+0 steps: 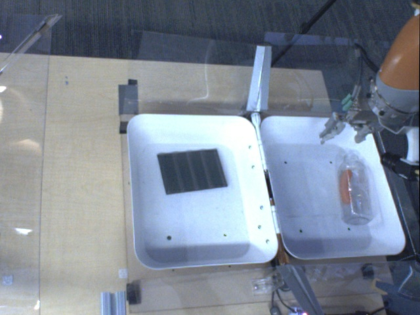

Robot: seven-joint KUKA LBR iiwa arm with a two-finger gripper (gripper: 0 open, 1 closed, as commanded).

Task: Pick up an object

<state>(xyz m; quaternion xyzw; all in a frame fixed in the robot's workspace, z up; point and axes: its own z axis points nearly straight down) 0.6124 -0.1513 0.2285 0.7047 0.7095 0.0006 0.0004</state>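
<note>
From above, the gripper (344, 128) hung over the right bin's (298, 176) far edge, its fingers spread apart and holding nothing. The clear bottle (354, 190) lay in that bin, nearer the camera, its long side pointing toward the fingers.

The fingers (343, 128) hang spread over the far end of the right bin (295, 176), with bare white floor below them and off to their left. Toward the near end, a clear bottle (355, 189) lies along the bin's right wall. The raised rims between the bins stand further left, and beyond them a dark ribbed pad (192, 170) lies flat in the left bin (144, 202).
</note>
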